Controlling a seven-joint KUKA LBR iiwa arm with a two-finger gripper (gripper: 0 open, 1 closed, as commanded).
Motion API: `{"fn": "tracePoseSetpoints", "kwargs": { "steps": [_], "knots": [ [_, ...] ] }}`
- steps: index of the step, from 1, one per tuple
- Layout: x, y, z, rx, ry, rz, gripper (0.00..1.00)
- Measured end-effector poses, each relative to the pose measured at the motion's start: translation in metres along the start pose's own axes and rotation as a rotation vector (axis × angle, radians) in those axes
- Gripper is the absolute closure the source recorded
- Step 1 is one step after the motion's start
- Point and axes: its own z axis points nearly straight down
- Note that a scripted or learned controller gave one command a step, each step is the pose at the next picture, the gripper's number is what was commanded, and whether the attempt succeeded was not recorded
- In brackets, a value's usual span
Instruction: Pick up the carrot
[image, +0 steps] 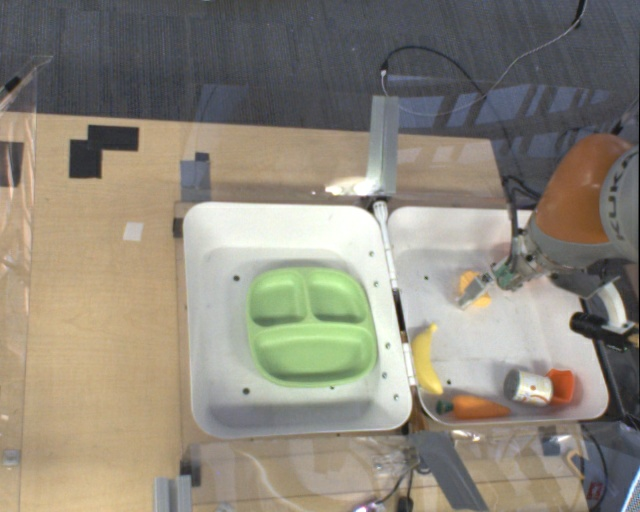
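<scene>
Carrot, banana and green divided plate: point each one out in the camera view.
carrot (478, 407), camera view, middle of its orange body.
banana (427, 362), camera view, middle of its yellow curve.
green divided plate (311, 346), camera view, floor of its large lower compartment.

The arm (590, 215) is grey with a bulbous orange band above the wrist (glossy, rounded), tapering to a small metallic gripper (497, 279).

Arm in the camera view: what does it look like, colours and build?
The arm is bulky and rounded, with a big orange band above a grey wrist section. It narrows to a small gripper of grey metal with pale fingers. A black fitting juts from the arm's lower edge, and dark cables run behind it.
</scene>
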Motion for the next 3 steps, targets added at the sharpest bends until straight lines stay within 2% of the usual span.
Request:
{"fn": "tracePoseSetpoints", "kwargs": {
  "steps": [1,2,3],
  "knots": [
    [0.0,0.003,-0.013,-0.008,-0.003,-0.001,1.0],
    [-0.057,0.05,0.005,0.027,0.038,0.213,1.0],
    [-0.018,0.043,-0.117,0.003,0.002,0.294,1.0]
  ]
}}
